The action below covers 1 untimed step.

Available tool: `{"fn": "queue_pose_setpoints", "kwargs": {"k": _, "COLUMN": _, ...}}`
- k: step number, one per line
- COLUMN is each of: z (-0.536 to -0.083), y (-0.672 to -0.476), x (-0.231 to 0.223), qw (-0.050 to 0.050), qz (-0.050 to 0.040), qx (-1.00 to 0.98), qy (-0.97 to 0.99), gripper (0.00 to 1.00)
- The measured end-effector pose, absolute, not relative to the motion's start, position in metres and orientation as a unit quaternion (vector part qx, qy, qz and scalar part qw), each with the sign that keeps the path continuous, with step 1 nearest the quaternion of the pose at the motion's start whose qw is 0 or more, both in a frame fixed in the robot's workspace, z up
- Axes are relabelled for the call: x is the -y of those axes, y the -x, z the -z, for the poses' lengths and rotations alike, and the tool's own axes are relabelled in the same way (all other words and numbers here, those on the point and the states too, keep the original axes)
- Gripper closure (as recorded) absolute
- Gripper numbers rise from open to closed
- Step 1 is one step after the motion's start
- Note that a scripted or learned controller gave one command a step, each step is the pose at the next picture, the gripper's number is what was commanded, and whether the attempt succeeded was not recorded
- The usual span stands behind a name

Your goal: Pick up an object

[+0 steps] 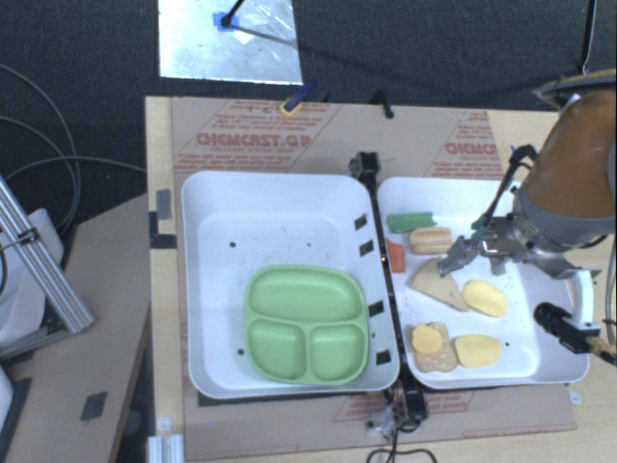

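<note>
The right white bin (pixel 521 369) holds several toy foods. Along its far left lie a green pod (pixel 412 221) and a tan bun (pixel 430 239). A pale wedge (pixel 436 285) sits in the middle with a yellow lemon-like piece (pixel 485 298) to its right. A biscuit with a yellow top (pixel 431 341) and another yellow piece (pixel 477 351) lie near the front. A small orange piece (pixel 396 257) rests against the left wall. My gripper (pixel 460 257) hangs low over the bin, just above the far edge of the wedge and right of the bun.
The left white bin (pixel 222 210) holds a green divided plate (pixel 307 322). A black divider (pixel 378 258) runs between the two bins. The arm's grey and orange body (pixel 578 172) covers the right bin's far right corner.
</note>
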<state>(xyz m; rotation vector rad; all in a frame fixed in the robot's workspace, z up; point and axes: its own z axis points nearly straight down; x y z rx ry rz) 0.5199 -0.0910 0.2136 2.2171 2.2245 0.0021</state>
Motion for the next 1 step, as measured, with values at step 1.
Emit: {"fn": "queue_pose_setpoints", "kwargs": {"k": 1, "z": -0.1357, "y": -0.4839, "x": 0.1161, "qw": -0.003, "qz": 0.0023, "qx": -0.706, "qy": -0.708, "gripper": 0.0}}
